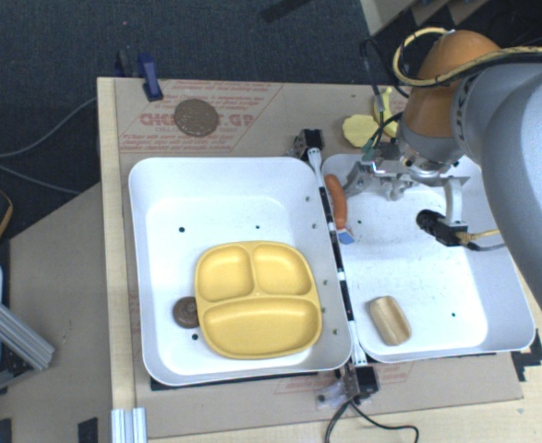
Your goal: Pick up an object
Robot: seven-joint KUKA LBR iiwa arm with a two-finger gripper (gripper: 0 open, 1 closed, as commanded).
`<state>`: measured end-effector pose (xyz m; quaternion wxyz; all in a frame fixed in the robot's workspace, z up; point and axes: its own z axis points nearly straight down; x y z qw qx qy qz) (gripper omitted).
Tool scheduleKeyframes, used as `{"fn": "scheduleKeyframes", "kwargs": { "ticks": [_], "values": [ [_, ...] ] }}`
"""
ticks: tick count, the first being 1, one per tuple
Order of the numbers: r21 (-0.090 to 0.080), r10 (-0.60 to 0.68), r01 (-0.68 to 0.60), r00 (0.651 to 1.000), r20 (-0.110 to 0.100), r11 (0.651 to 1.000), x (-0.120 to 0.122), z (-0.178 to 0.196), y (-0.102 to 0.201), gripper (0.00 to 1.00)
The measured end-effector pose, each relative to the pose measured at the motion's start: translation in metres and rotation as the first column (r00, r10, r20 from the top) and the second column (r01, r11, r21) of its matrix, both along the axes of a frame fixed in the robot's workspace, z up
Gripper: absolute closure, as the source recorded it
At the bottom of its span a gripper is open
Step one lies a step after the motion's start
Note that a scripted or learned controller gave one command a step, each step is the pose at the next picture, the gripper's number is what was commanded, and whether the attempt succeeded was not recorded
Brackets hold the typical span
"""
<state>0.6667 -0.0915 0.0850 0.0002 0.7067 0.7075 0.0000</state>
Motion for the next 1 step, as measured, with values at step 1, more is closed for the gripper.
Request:
{"fn": "scheduleKeyframes", "kwargs": {
  "ticks": [1],
  "values": [
    [-0.002, 0.001, -0.001, 1.000, 0.004, 1.000, 0.0008, 0.0110, -0.0002, 1.00]
  ]
}}
